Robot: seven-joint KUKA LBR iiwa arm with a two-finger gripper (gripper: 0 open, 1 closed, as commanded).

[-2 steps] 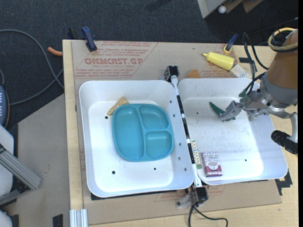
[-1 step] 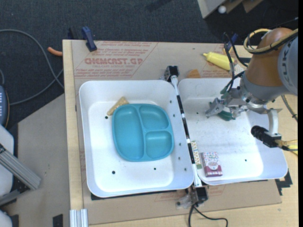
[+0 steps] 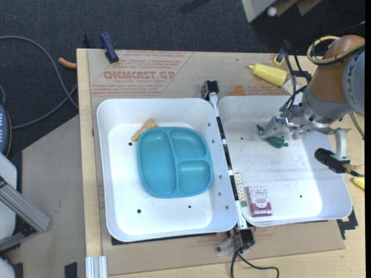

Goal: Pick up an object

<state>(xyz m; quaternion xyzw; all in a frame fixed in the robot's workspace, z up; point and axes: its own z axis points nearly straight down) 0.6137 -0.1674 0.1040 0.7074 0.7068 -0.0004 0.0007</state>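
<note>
Pick looks about half done: the gripper (image 3: 277, 133), upper right of frame, is pinched on a small green object (image 3: 278, 142), barely lifted off the right bin (image 3: 290, 207).

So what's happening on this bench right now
A grey and orange robot arm reaches in from the right, with its end effector low over the right bin, at a small green object. Whether it has a grip is unclear. A small printed packet lies near that bin's front left corner. The left bin holds a teal divided tray and a tan piece.
</note>
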